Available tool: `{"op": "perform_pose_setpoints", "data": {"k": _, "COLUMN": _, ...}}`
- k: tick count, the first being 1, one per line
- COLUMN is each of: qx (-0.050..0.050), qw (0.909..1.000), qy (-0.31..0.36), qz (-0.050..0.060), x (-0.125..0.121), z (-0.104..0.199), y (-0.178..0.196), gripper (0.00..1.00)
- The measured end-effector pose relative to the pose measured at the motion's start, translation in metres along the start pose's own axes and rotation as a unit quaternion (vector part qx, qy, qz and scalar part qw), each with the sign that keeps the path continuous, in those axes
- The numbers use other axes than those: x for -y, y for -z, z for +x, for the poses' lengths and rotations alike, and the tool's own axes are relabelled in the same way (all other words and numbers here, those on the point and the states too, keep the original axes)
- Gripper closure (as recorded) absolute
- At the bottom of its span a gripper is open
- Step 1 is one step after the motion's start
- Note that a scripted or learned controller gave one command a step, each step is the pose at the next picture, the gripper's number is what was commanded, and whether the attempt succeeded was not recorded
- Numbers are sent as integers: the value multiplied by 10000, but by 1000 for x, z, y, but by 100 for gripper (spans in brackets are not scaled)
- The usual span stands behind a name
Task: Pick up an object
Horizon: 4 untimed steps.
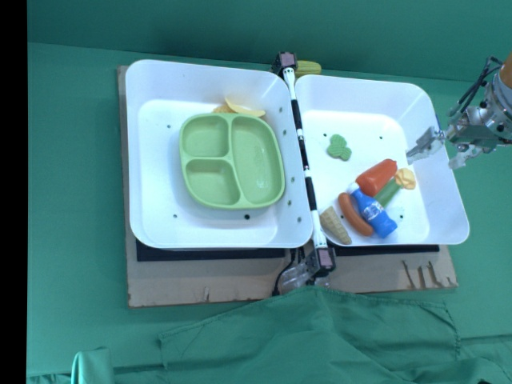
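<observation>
The right bin [436, 110] holds a cluster of toy foods near its front: an orange-red piece [376, 176], a small yellow piece [406, 178], a blue bottle [375, 213], a brown sausage [351, 212] and a tan cone [335, 226]. A small green leafy piece [339, 147] lies apart, nearer the bin's middle. My gripper [440, 153] hangs over the right bin's right side, just right of the cluster and above it. Its fingers are spread open with nothing between them.
The left bin [152, 94] holds a green divided plate [232, 160] with a yellow piece [242, 107] behind it. A yellow object [308, 67] lies at the bins' back junction. Green cloth [320, 342] is bunched in front of the cardboard base [160, 282].
</observation>
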<state>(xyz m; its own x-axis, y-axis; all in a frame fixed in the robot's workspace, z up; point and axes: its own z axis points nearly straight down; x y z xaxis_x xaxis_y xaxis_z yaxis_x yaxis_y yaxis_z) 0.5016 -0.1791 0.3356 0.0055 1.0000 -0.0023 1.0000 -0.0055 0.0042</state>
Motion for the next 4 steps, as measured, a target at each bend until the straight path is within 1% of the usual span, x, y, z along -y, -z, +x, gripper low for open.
{"op": "perform_pose_setpoints", "data": {"k": 1, "qx": 10, "qw": 10000, "qy": 32, "qz": -17, "x": -93, "z": 21, "y": -41, "gripper": 0}}
{"op": "perform_pose_setpoints", "data": {"k": 2, "qx": 12, "qw": 10000, "qy": 33, "qz": -25, "x": -181, "z": 32, "y": -94, "gripper": 0}}
{"op": "perform_pose_setpoints", "data": {"k": 3, "qx": -16, "qw": 10000, "qy": 2, "qz": -6, "x": -107, "z": 67, "y": -147, "gripper": 0}}
{"op": "perform_pose_setpoints", "data": {"k": 4, "qx": 12, "qw": 10000, "qy": -16, "qz": -90, "x": -48, "z": 16, "y": -148, "gripper": 0}}
